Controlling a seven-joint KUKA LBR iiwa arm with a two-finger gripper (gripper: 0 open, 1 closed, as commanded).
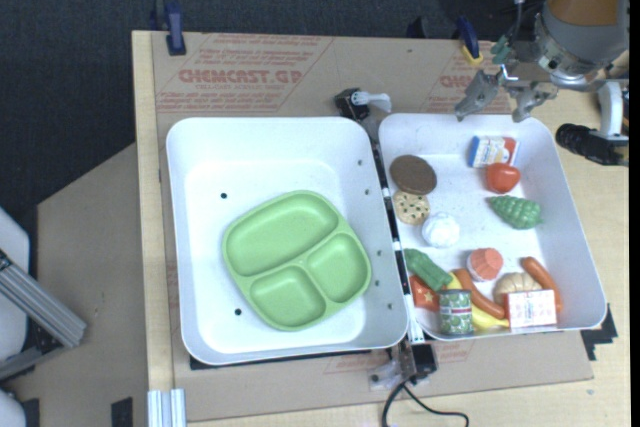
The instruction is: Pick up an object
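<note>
One can [456, 311], two bins [190, 147], one green tray [295, 260]

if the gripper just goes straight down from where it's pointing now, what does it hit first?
Probably bare floor at the far edge of the right bin, or its rim. The gripper hangs open above that edge; the nearest item, the small blue-and-white carton, lies slightly nearer the camera. Depth is uncertain from this slanted view.

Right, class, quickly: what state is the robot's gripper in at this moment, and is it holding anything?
Gripper: open, fingers spread, holding nothing, above the far edge of the right bin.
</note>
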